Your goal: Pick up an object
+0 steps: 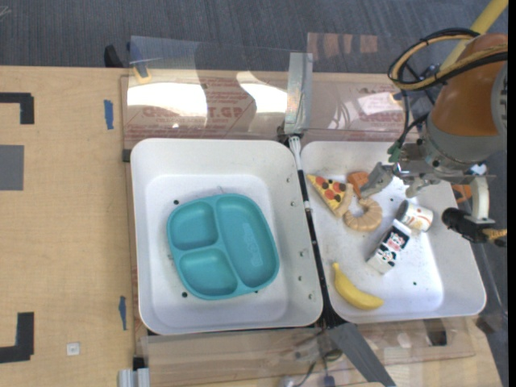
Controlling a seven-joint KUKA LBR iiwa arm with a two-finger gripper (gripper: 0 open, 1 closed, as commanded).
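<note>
The right bin [459, 297] holds several toy foods. A pizza slice [330, 190] lies at its upper left, with a small orange piece [356, 179] beside it. Just below them sits a tan croissant-like piece [364, 214]. A black and white carton [390, 248] lies in the middle, and a small white cup-like item [418, 217] is just above it. A yellow banana [353, 292] rests near the front edge. My gripper [392, 184] hangs over the bin's upper middle, open, with nothing between its fingers. Its left finger [371, 181] is next to the orange piece.
The left bin [153, 176] holds a teal divided plate [222, 245]. A raised divider [306, 216] separates the two bins. Clear plastic panels [210, 95] stand behind them. The arm's body and cables [463, 95] occupy the upper right.
</note>
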